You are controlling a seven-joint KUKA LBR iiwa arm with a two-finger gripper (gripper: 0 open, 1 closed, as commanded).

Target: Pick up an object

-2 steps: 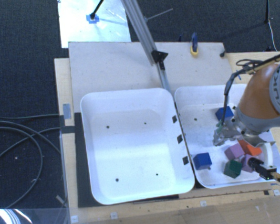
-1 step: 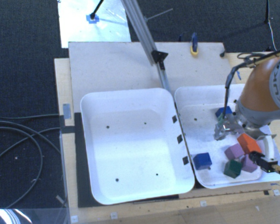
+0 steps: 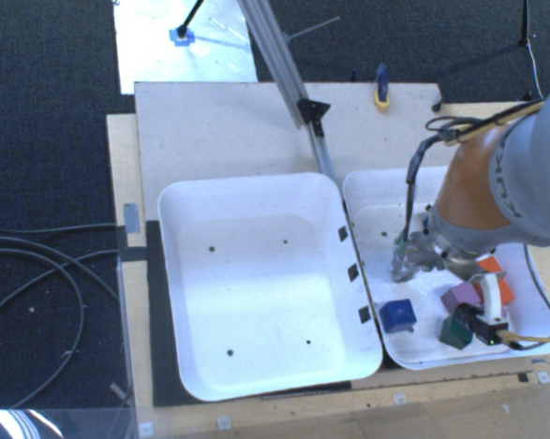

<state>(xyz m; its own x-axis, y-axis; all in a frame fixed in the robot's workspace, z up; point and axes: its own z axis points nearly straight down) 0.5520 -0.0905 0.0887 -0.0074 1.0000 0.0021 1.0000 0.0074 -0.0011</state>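
My gripper hangs low over the left middle of the right bin, with the grey and orange arm reaching in from the right. A blue block lies just below it near the bin's front left corner, apart from the gripper. To the right lie a purple piece, a dark green block, an orange piece and a white piece, partly covered by the wrist. Nothing is visibly held.
The left bin stands beside the right one, their walls touching along the middle. A slanted metal pole crosses above the back of the bench. A yellow clamp sits at the back edge.
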